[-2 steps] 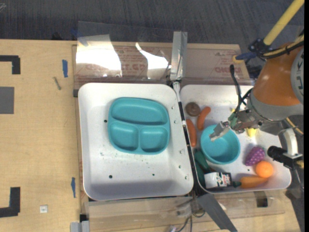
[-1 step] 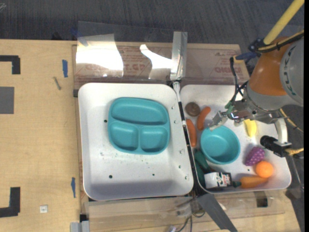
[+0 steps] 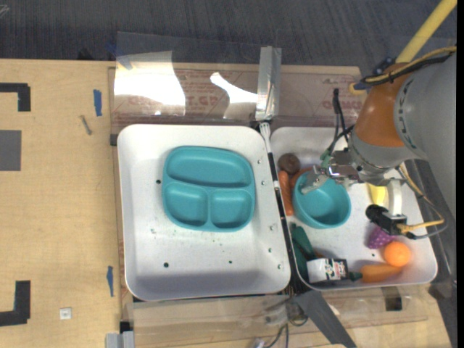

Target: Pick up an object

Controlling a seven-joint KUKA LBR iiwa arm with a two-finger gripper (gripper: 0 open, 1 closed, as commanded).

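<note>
Hanging over the right bin [image 3: 428, 267], the gripper [image 3: 317, 182] sits at the left rim of the teal bowl [image 3: 322, 205]. Whether it grips this rim or just touches it, I cannot tell. Around the bowl lie an orange ball [image 3: 396, 254], a carrot [image 3: 377, 272], a purple piece [image 3: 378, 236] and a small white bottle [image 3: 326, 270]. The arm [image 3: 395, 125] covers the back of this bin, and a brown thing [image 3: 289, 163] near the wall is hard to name. A teal tray [image 3: 208, 187] lies in the left bin [image 3: 138, 252].

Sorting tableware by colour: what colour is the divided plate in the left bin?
Teal, a blue-green; the divided plate shows clearly in the camera view.
</note>
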